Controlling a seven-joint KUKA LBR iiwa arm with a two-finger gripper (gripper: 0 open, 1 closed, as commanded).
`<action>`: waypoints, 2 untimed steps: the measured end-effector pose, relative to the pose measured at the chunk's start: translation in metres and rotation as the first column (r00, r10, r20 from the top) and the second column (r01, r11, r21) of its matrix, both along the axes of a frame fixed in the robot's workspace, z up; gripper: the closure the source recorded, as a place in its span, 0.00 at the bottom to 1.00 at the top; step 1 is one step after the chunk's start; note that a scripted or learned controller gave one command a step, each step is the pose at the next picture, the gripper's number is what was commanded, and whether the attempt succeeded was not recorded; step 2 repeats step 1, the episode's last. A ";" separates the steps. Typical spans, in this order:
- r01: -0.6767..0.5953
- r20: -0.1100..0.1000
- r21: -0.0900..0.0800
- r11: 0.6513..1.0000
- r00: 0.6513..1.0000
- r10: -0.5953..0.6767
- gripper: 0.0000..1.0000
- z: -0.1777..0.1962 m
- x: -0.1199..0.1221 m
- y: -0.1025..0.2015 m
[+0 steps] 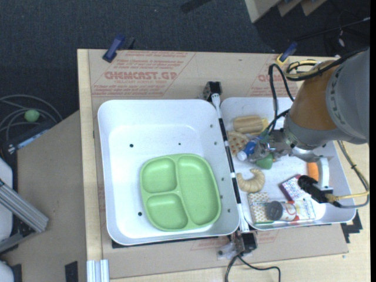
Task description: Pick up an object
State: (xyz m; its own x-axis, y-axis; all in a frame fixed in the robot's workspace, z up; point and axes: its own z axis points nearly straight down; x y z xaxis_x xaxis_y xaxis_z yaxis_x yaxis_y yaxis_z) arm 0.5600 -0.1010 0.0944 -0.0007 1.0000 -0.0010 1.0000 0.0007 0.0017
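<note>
**A:** Dark carpet all round, and on it a brown bench (176, 69) with two white bins side by side. What's in them?

**B:** Left bin (117, 128) has a green tray (179, 191) with three compartments, nothing lying in them. Right bin (341, 213) carries the small stuff: a bread roll (247, 123) at the far end, a croissant (251, 180) toward the near left, something waffle-like (237, 140) beside the divider, a dark round disc (273, 209) on a printed card (258, 204) near the front, an orange piece (313, 170) to the right.

**A:** And the arm?

**B:** It comes in from the right, its wrist over the right bin. The gripper (258, 150) is down among blue and green bits (254, 148) between the roll and the croissant. Whether its fingers are apart or closed, I cannot tell; the wrist and clutter hide them.

**A:** So which object is it after?

**B:** My guess is one of those small pieces under it, touching or nearly so. They look like light, hard toy plastic: stiff, likely slick, apt to squirt out of a pinch.

**A:** Where would you grip?

**B:** Across the narrowest part, fingers straddling the middle. The croissant would be easier, I'd judge: take it across the thick middle of the curve, not the tapered tips.
</note>
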 end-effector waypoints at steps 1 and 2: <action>-0.001 0.001 0.002 1.000 1.000 0.001 1.00 0.091 0.036 0.072; -0.001 0.001 0.002 1.000 1.000 0.001 1.00 0.091 0.036 0.072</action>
